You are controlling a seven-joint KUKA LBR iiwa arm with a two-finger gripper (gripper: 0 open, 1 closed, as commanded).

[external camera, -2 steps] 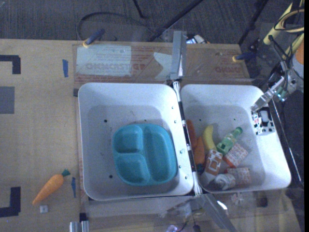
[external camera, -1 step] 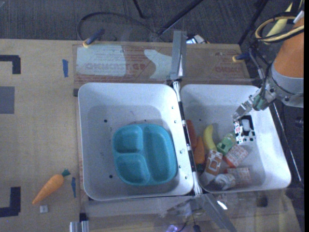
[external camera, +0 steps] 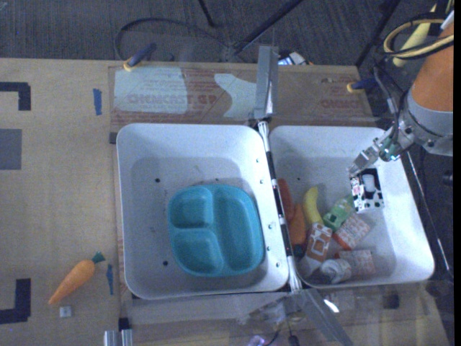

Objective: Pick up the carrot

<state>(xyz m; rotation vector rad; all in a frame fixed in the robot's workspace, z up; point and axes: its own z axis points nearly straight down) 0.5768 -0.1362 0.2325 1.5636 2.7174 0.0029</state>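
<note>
The right bin (external camera: 403, 215) is crowded along its near-left side with a banana (external camera: 312, 205), small packets (external camera: 351, 231) and a second orange carrot-like piece (external camera: 296, 224), while the left bin (external camera: 137, 193) holds a blue divided plate (external camera: 215, 229). The jaws hang over the right bin; I cannot tell whether they are open. The carrot (external camera: 72, 280), orange with a green top, lies on the counter (external camera: 57, 193) left of both bins.

Orange carrot (external camera: 73, 280) with green top, turquoise plate (external camera: 215, 229), white bins (external camera: 137, 150), yellow banana (external camera: 312, 206), tan counter (external camera: 50, 193) with blue tape strips (external camera: 97, 101), orange-banded grey arm (external camera: 434, 96)
</note>
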